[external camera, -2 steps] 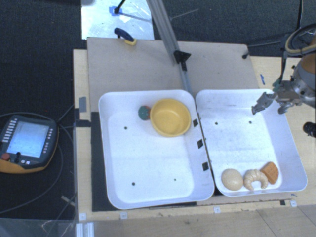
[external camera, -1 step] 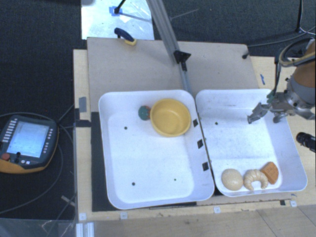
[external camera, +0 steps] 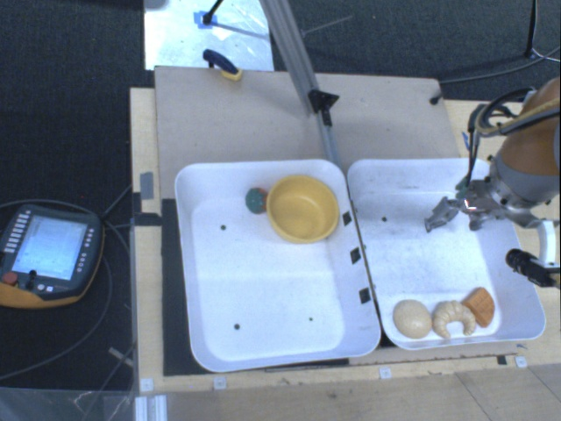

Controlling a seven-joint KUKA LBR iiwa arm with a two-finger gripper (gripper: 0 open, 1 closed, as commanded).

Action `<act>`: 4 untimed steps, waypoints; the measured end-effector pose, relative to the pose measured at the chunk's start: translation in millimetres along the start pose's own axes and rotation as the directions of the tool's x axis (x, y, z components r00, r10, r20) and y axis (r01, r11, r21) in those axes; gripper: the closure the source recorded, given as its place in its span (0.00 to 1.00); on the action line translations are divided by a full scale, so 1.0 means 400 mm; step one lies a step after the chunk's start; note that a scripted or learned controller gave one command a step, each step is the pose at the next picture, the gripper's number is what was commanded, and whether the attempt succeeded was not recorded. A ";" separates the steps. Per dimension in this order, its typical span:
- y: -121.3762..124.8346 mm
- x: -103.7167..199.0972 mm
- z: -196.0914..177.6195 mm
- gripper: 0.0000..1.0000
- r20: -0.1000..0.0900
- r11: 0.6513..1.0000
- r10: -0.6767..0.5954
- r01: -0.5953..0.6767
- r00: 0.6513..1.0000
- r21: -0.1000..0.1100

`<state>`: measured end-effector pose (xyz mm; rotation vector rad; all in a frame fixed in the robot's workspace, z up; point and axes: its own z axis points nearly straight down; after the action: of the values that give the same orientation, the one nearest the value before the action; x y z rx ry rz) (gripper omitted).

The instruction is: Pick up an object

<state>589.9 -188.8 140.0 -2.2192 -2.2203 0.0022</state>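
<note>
bowl crowding left bin top corner

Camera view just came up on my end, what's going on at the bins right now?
The arm reaches in from the right, and its tool hangs over the upper part of the right bin with nothing visibly held. Along that bin's near edge lie a pale round piece, a croissant-shaped piece and an orange-brown piece, all away from the tool. In the left bin a yellow bowl sits against a small green object.
</note>
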 end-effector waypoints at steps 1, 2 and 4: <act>-0.002 0.001 0.130 0.00 0.000 1.000 0.000 0.000 1.000 0.001; 0.002 0.000 0.097 1.00 0.001 1.000 0.000 0.000 1.000 -0.005; -0.007 0.015 -0.193 1.00 0.002 1.000 -0.001 0.001 1.000 -0.008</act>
<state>587.3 -182.7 217.3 -2.2230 -2.2263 -0.0048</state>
